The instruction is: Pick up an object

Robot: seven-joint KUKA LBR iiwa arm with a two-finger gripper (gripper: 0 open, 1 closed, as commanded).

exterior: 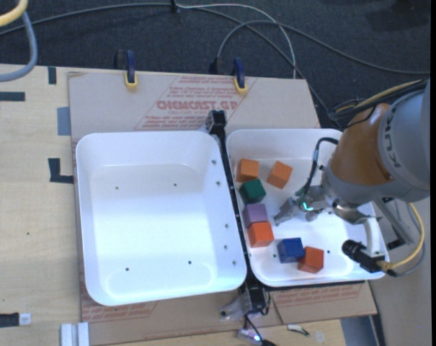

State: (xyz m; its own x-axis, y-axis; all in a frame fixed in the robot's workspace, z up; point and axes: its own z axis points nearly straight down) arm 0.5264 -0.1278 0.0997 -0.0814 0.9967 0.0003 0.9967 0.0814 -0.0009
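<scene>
From the overhead camera you look down on two shallow white bins of smooth, glossy plastic with rounded corners, side by side on a brown cardboard sheet (203,103) printed with red lettering and pinned at its far edge by two blue and yellow clamps (130,71).

The left bin (95,193) shows only its bare floor with a few small dark dots.

The right bin (333,139) holds seven small matte cubes. Near the far wall sit an orange cube (248,169) and, just to its right, a second orange cube (279,174) turned at an angle. Along the bin's left wall a green cube (253,190), a pale purple cube (256,213) and a red-orange cube (261,233) run in a close column towards you. Nearer the front wall a blue cube (290,249) lies just beside another red-orange cube (311,259).

The grey arm with its orange band reaches in from the right, and its gripper (288,212) hangs low over the middle of the right bin, just beside the purple cube. You cannot tell whether the metal tips are apart or together, and no cube shows between them.
</scene>
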